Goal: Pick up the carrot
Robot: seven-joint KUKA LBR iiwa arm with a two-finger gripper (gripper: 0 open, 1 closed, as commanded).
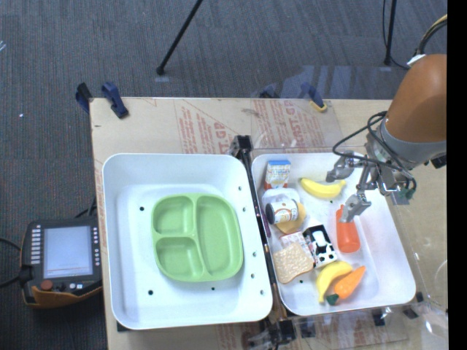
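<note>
The carrot (347,283) lies at the near end of the right bin (403,268), touching a banana (330,276), its long axis slanting from the green top at lower left up to the tip at right. Farther back, the gripper (348,188) hangs with fingers spread and nothing between them, above an orange bottle (347,234). The carrot sits toward the camera from it, past that bottle.

Floor (87,28): dark grey carpet, fills top and left of frame. Tripod legs (182,28) slant in top centre, another stand (392,20) upper right. Bench top (211,126) is printed cardboard, blue clamps (113,99) at its upper-left corner; handheld pendant w/ screen (62,257) on floor, lower left.
</note>
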